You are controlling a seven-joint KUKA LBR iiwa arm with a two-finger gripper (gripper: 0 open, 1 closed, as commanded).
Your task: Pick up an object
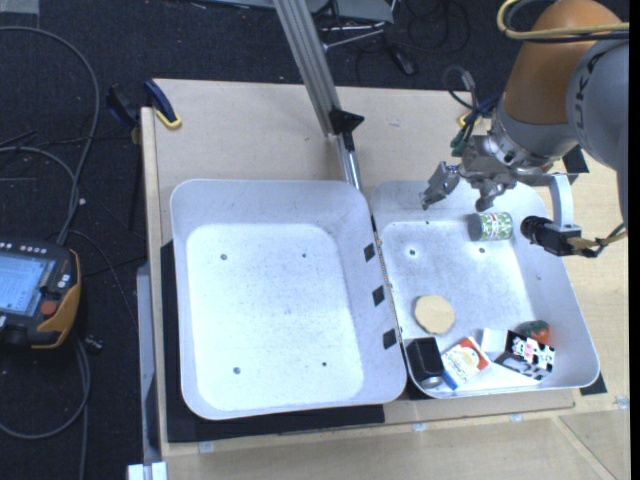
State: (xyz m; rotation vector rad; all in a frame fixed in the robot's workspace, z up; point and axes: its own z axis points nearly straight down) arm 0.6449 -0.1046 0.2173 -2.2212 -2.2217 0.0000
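Up at the right of the frame, the arm (570,68) is hanging over the far edge of the right bin (560,298), its jaws spread apart and gripping nothing. A small green can (492,226) is lying just beside them. Lower down, a round cookie (434,314), a black block (424,358) and small cartons (465,358) are sitting along the bin's near edge.

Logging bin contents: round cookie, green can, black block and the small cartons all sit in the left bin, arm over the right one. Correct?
Not quite. The camera view shows the cookie, green can, black block and cartons all in the right bin, not the left bin. The gripper does hang over the right bin's far edge.
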